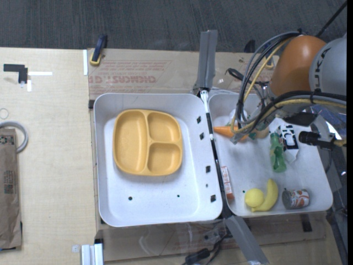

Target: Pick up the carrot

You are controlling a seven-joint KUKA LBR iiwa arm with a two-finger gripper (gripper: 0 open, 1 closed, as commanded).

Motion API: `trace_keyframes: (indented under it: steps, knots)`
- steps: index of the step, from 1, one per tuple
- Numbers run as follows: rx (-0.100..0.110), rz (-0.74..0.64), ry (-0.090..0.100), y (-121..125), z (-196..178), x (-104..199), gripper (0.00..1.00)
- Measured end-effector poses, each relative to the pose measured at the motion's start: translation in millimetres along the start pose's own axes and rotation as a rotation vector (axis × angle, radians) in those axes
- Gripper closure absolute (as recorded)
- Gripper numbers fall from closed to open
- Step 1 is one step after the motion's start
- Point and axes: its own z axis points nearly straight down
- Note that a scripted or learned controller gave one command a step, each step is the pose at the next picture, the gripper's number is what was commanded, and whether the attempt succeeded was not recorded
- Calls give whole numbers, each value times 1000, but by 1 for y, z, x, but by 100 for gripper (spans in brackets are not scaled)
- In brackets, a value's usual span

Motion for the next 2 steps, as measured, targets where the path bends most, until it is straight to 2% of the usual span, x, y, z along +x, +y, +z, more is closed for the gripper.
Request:
trace_keyframes:
  steps: [1, 2]
  knots:
    - [13, -129, 19, 19, 21, -25, 0]
    - [12, -103, 19, 10, 19, -7, 0]
